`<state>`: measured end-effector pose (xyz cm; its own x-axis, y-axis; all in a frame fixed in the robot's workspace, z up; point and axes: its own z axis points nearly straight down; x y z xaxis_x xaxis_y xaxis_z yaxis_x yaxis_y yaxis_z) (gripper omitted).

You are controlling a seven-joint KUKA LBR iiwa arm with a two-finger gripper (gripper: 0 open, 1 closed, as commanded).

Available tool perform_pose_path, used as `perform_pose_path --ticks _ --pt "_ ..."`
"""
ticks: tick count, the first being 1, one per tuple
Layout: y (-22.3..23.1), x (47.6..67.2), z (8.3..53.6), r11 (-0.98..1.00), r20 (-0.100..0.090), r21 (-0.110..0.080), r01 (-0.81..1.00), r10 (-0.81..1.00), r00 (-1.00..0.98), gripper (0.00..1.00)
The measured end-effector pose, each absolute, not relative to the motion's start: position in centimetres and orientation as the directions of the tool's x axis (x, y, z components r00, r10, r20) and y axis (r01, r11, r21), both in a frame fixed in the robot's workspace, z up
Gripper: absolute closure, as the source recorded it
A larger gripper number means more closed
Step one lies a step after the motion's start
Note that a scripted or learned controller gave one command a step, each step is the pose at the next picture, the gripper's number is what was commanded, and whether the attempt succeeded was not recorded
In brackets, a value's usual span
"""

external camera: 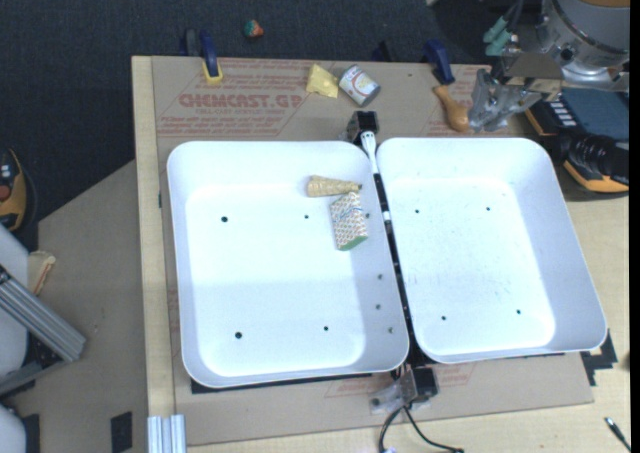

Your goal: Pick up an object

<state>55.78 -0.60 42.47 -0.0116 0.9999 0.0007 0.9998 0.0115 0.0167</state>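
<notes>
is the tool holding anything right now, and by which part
Nothing shows between the tool fingers; it hangs above the bench beyond the right bin.

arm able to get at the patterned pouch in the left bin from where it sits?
Probably yes. The patterned pouch lies flat in the left bin, open from above; only the tan cone touches its top edge. The end effector is beyond the right bin.

A robotics lab: clamped cardboard-topped bench (250,96), two white bins (190,271), cables, aluminium framing (40,316).
</notes>
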Motion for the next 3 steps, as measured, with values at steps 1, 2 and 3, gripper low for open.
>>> perform_pose_path --ticks 1,2,3 --pt "11.1 47.3 28.8 0.014 0.001 -0.019 1.0 1.0 -0.014 1.0" --pt "10.9 48.0 35.6 0.002 0.002 0.008 1.0 1.0 -0.002 1.0" --pt "-0.1 48.8 37.0 -0.012 -0.004 0.006 1.0 1.0 0.012 1.0"
